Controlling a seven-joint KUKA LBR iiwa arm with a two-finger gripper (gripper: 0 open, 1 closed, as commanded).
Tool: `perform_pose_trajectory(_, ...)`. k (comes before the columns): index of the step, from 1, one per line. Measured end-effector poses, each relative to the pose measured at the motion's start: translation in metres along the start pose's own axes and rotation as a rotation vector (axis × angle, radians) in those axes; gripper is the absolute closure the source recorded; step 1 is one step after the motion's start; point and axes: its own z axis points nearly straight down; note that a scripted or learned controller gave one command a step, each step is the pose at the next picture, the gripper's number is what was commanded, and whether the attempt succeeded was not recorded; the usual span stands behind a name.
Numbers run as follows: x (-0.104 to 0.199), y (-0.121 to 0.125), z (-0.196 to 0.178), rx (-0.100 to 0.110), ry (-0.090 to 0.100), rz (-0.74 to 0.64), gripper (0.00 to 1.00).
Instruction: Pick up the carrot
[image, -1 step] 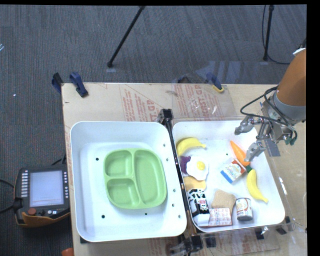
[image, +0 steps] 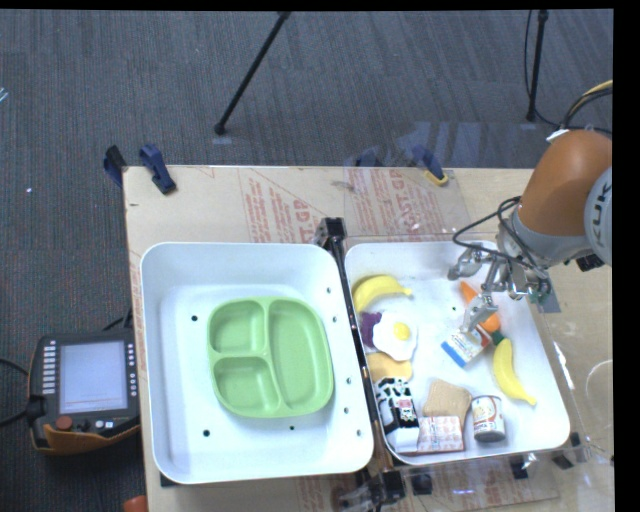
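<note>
The carrot (image: 488, 327) looked to be the small orange piece in the right-hand bin (image: 556, 402), out toward three o'clock from the bin's middle. The gripper (image: 483, 305) hung right over it, close above or perhaps touching. From where I stood the metalwork and cables blurred together, so I couldn't tell if the pincer was apart, together, or clamped on anything.

A blue-and-white box (image: 460, 347) sat just beside the carrot at eight o'clock and a banana (image: 513, 372) lay near it at five. Another orange scrap (image: 467, 291) showed at eleven o'clock of the gripper; I couldn't say what that was.

I'd have guessed the carrot was a light toy, stiff and smooth, so likely to skid or roll out of a pinch rather than crush. Taking it across its thicker middle, square to its length, seemed the safest hold. The box crowding one side left little room for a jaw to slip in there.
</note>
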Motion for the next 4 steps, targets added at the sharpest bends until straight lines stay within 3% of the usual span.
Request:
perform_pose_trajectory(1,-0.003,0.003,-0.012,0.000,-0.006,-0.005,1.00)
perform_pose_trajectory(2,0.033,0.000,-0.120,-0.002,0.008,-0.286,1.00)
perform_pose_trajectory(3,0.037,0.002,-0.010,-0.005,0.007,-0.590,1.00)
perform_pose_trajectory(4,0.040,0.002,-0.006,-0.009,0.013,-0.590,0.00)
